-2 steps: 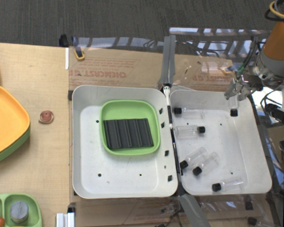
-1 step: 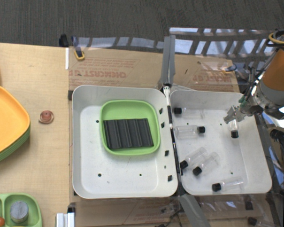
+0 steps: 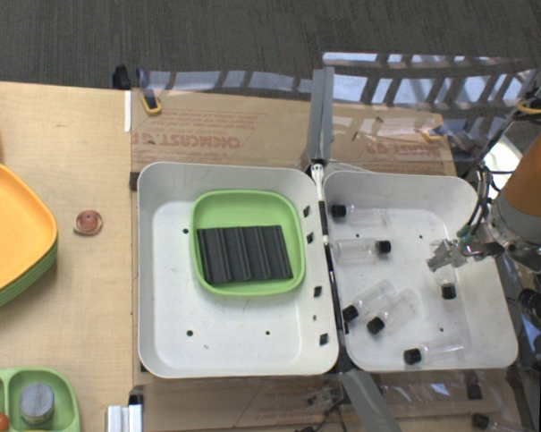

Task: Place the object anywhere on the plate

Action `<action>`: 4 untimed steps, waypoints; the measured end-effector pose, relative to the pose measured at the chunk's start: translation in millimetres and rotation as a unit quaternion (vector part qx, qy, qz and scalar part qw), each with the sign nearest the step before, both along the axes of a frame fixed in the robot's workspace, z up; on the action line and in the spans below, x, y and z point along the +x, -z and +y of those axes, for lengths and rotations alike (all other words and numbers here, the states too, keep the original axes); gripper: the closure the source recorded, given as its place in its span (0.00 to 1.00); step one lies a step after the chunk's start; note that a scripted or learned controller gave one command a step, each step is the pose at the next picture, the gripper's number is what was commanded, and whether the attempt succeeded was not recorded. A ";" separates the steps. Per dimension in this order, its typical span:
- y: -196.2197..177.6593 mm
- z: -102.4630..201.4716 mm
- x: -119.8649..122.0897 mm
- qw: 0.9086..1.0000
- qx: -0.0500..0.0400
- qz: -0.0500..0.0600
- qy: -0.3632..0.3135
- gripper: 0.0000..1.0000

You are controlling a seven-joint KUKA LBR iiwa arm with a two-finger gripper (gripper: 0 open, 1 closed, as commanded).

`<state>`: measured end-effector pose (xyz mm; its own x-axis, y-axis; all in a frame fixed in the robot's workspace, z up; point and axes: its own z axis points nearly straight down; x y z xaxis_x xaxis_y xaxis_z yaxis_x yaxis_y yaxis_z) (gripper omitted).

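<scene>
The task stood at its start: the green plate [image 3: 249, 211] in the left bin [image 3: 160, 277] carried only a dark ribbed pad [image 3: 244, 253], and no vial had reached it. In the right bin [image 3: 399, 350], several clear vials with black caps lay scattered, one [image 3: 359, 249] near the divider, a pair [image 3: 383, 307] at mid-floor and another [image 3: 433, 353] toward the front rim. The gripper [image 3: 450, 254] hung low over the bin's right side, a black cap [image 3: 448, 292] just below it. Nothing could be made out in its grasp, and how it was set could not be told. Picking a vial and carrying it left across the divider both remained to be done.
</scene>
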<state>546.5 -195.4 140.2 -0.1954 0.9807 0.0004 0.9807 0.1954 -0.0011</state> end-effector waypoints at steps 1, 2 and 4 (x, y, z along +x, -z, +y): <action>-44.0 22.4 -65.2 0.994 0.000 0.000 -0.106 1.00; -44.1 22.2 -65.2 0.994 0.000 0.000 -0.106 0.00; -115.0 -27.3 -68.9 0.996 -0.001 0.000 0.094 0.00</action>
